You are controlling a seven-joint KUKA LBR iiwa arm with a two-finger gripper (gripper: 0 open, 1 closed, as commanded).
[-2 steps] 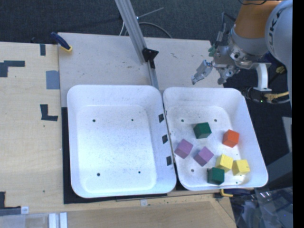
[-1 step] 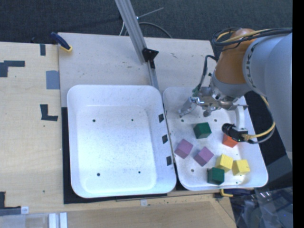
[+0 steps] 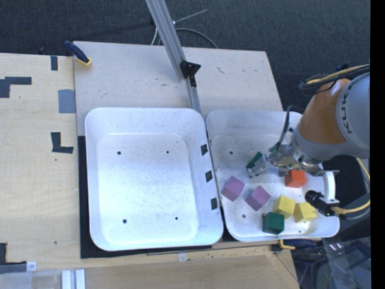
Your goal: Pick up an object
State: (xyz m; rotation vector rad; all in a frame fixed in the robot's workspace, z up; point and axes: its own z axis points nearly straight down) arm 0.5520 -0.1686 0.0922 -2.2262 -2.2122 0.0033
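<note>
Camera view is showing my gripper [image 3: 260, 166] hovering in the right bin [image 3: 240, 122], far of two purple blocks [image 3: 233, 189]; whether it is clasping anything, I cannot tell.

The arm [image 3: 337, 116] is cut off at the right edge; its wrist hides part of the right bin's [image 3: 240, 125] far right wall.

Pale wooden bench [image 3: 138, 77] – dark carpet floor [image 3: 90, 11] beyond

Six blocks [image 3: 259, 196] in the right bin [image 3: 240, 125], left bin [image 3: 99, 125] alongside.
</note>
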